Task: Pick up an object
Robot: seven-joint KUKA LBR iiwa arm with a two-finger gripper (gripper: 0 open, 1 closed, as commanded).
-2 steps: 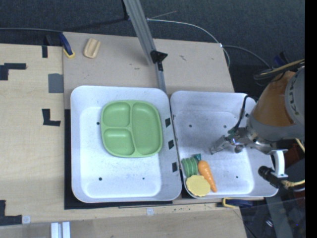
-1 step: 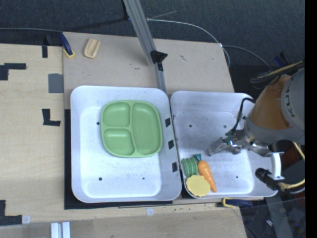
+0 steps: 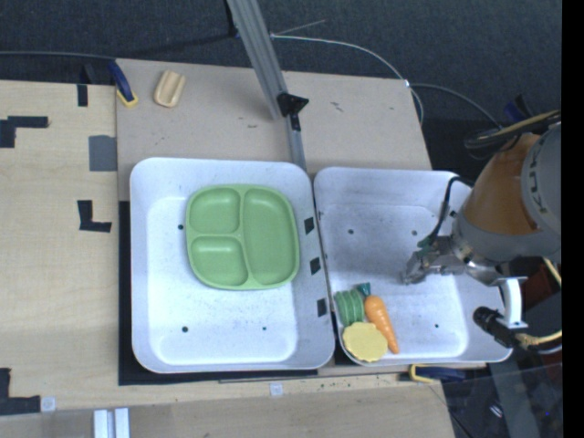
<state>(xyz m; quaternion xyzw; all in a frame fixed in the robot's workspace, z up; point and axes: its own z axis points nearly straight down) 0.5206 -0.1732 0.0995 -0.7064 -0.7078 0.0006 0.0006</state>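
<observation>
We see the gripper low over the right bin, can't tell its grip state, carrot apart.

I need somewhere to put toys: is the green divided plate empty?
Empty: all three compartments of the green plate show bare green.

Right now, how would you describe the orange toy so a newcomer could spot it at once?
Start at the right-hand white bin, the one the arm reaches into, and go to its near-left corner, where three small toys huddle. The carrot is the slim orange piece lying at a slant between a green ribbed item and a pale yellow disc. It is the cluster's one orange, tapered thing.
</observation>
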